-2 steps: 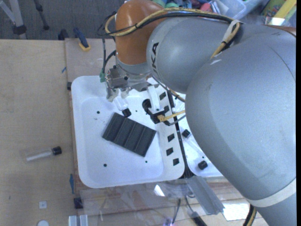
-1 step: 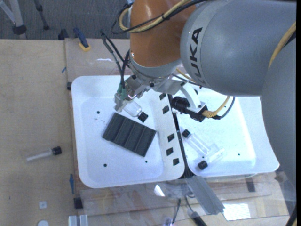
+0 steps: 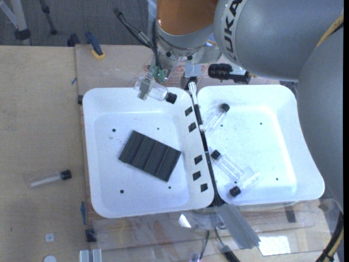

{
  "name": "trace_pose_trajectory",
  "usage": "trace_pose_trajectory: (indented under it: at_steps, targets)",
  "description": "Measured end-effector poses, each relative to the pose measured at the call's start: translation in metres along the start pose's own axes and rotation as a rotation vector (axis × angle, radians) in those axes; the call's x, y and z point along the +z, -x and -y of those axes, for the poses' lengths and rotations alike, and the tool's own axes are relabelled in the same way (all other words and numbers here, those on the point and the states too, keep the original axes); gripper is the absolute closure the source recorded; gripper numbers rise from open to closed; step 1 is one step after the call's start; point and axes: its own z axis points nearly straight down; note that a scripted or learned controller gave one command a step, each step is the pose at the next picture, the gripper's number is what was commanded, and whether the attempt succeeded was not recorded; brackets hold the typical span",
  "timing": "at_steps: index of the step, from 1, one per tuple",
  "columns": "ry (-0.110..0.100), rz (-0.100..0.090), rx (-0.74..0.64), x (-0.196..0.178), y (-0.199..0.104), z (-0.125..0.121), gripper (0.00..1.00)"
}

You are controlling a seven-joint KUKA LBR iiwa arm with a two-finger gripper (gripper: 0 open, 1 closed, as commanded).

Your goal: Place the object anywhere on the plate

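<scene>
Camera view: fingers clamped on a clear vial above the left bin's far rim.

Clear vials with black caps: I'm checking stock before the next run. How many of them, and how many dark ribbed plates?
Clear vials with black caps: 5
Dark ribbed plate: 1
Total: 6

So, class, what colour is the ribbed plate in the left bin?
Dark grey, nearly black: the plate, in the camera view.
</scene>
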Motion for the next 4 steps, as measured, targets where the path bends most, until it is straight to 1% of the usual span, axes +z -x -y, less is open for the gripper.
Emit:
trace_pose_trajectory:
  at_steps: [1,2,3,4]
  targets:
    - [-0.001,-0.005,-0.512,0.082,-0.015,-0.026,1.00]
    - [-0.003,-0.005,-0.258,0.117,-0.013,-0.026,1.00]
    - [0.001,-0.001,-0.232,0.191,-0.018,-0.022,1.00]
    - [-0.002,0.000,0.323,0.105,-0.023,-0.021,1.00]
